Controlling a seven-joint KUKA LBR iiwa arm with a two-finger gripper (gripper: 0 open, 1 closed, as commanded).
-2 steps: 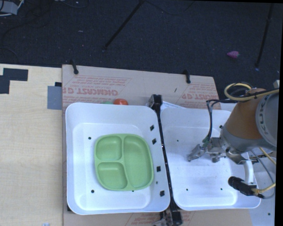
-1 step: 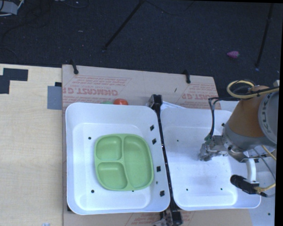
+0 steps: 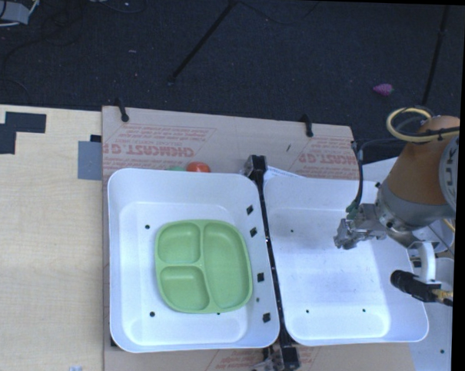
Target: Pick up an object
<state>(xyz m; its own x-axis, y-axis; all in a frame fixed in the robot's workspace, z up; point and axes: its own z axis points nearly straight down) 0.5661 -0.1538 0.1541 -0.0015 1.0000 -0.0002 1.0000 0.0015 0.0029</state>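
A light green divided plate (image 3: pixel 203 265) with three compartments lies flat in the left white bin (image 3: pixel 131 215). My gripper (image 3: pixel 352 231) hangs over the right white bin (image 3: pixel 320 300), near its right side, well apart from the plate. Nothing shows between or under its tip. The grey arm with its orange band comes in from the right edge.
A small red-orange object (image 3: pixel 198 168) and a bit of green (image 3: pixel 175 168) peek out behind the left bin's far rim, on the cardboard (image 3: pixel 219 146). A black divider strip (image 3: pixel 264 251) runs between the bins. A light wooden surface (image 3: pixel 38 241) lies to the left.
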